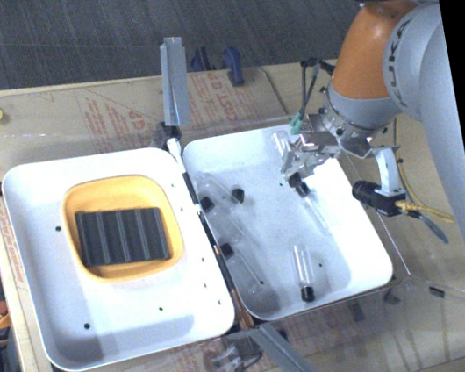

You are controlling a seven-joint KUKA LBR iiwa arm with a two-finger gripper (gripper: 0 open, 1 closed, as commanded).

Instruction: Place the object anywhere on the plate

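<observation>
My pincer hangs over the right bin; I cannot tell its state. Clear, black-capped tubes lie there: one near the front wall, another beside the divider. The yellow plate, holding a dark ribbed slab, sits in the left bin. Smooth round plastic could roll or slip from a grasp.

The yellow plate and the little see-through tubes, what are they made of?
The plate looks like plastic: smooth yellow-orange with a soft sheen, and a dark ribbed insert sits in its middle. The tubes, like the one near the front of the right bin, look like clear plastic or glass with black caps; the white shows through them. From this view I can't tell which.
</observation>
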